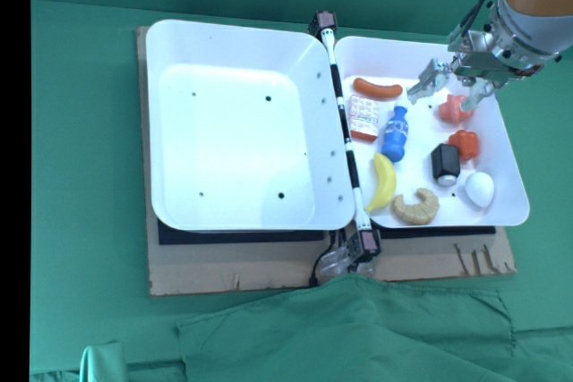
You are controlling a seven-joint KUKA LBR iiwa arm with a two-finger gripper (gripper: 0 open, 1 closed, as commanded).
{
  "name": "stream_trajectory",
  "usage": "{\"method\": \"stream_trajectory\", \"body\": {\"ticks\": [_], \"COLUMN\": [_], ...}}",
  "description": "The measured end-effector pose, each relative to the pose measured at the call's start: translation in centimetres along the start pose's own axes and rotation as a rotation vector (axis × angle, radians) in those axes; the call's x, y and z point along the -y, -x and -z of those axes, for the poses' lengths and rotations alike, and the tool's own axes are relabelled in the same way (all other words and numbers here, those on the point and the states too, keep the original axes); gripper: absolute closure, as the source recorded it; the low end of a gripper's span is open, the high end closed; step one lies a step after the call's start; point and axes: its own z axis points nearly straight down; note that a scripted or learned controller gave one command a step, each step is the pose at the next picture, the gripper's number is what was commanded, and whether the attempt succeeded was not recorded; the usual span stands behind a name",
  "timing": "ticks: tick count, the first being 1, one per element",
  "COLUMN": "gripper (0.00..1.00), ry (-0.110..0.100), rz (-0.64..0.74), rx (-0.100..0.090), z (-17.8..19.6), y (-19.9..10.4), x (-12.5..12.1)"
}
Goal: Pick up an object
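- We see the claw [452, 89] spread wide, holding nothing, above the right bin [512, 158].
- The nearest object, an orange-red toy [454, 110], lies just beneath one finger.
- We judge that closing off-centre could nudge it aside.

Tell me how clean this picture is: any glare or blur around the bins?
Camera view: the left bin floor is washed out by bright glare, nearly featureless; the right bin is evenly lit, so the banana and egg read sharp; the gripper is slightly soft.
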Motion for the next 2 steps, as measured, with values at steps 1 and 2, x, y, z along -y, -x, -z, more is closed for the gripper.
{"method": "stream_trajectory", "body": {"ticks": [1, 2], "gripper": [0.0, 0.0], "ry": [0.0, -0.005], "rz": [0.0, -0.001], "rx": [0.0, -0.001], "z": [0.0, -6.5], "y": [0.0, 0.2], "x": [0.0, -0.3]}}
